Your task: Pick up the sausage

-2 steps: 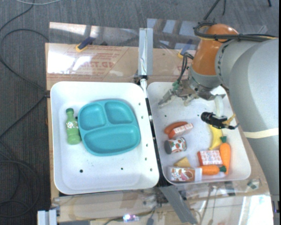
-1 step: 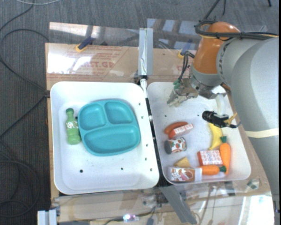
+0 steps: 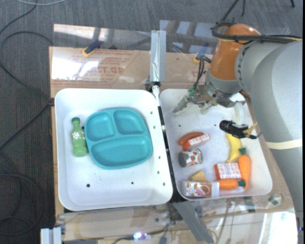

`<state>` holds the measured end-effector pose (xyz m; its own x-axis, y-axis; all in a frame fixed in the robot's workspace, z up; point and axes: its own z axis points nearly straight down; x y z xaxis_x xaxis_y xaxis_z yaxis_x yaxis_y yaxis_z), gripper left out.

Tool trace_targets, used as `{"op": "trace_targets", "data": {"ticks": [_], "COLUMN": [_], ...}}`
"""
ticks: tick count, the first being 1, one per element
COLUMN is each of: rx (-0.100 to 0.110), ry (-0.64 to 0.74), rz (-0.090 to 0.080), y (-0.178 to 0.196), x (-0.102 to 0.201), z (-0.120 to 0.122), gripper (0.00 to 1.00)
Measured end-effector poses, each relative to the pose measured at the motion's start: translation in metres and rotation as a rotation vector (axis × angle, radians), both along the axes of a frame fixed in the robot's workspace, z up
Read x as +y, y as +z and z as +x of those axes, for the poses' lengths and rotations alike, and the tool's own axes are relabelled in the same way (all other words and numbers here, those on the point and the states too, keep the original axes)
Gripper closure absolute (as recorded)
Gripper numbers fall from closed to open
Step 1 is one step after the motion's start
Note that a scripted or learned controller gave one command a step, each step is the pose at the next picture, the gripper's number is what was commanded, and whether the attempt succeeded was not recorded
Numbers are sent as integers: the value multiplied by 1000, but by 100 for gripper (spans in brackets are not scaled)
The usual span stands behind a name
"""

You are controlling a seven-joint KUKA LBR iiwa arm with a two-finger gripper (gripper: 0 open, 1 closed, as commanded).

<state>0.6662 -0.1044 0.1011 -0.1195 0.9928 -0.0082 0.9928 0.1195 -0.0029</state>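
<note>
The sausage (image 3: 193, 139), reddish-orange with a white label band, lies on its side in the middle of the right bin (image 3: 169, 117). My gripper (image 3: 193, 103) hangs over the far part of that bin, a short way beyond the sausage and apart from it. Its two grey fingers are spread, open, with nothing between them. The grey arm with its orange band (image 3: 227, 55) comes in from the upper right.
Close to the sausage are a small can (image 3: 190, 158), a banana (image 3: 235, 147), a carrot (image 3: 244, 170), a red-and-white box (image 3: 227, 171), a cheese wedge (image 3: 197, 176) and a lying bottle (image 3: 202, 189). The left bin (image 3: 66, 187) holds a teal divided plate (image 3: 119, 138) and a green bottle (image 3: 79, 136).
</note>
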Motion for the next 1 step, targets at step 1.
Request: {"op": "trace_targets", "data": {"ticks": [1], "rx": [-10], "ry": [-24], "rz": [6], "y": [-12], "x": [-9], "z": [-51], "gripper": [0]}}
